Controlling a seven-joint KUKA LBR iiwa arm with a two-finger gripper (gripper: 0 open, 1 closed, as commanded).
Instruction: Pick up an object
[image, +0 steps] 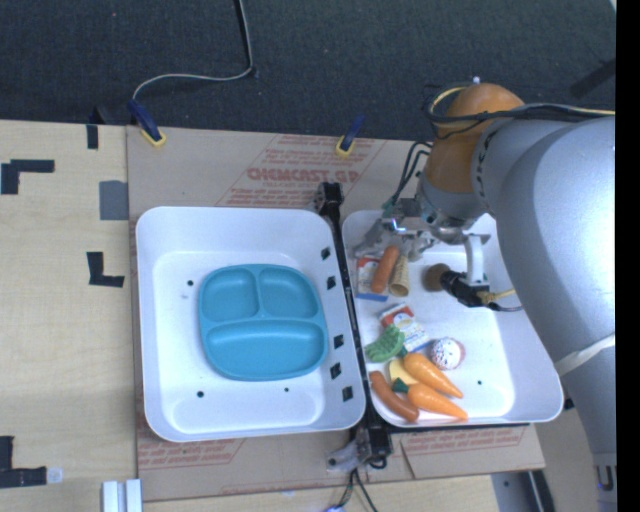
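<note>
My gripper (392, 240) hangs low over the back left of the right bin (520, 385), just above an orange toy (384, 270) and a tan cone-like piece (400, 276). Toward the front of the same bin lie two toy carrots (432, 385), a sausage-like orange piece (392, 398), a green leafy toy (384, 347), a small printed packet (398, 320) and a white speckled ball (446, 352). A dark round object (434, 277) sits beside the wrist.
The left bin (165, 240) holds a blue divided plate (264, 321). Black clips (330, 200) join the two bins along the middle. The grey arm (560, 220) covers the right bin's right side. Cardboard (230, 165) lies under both bins.
</note>
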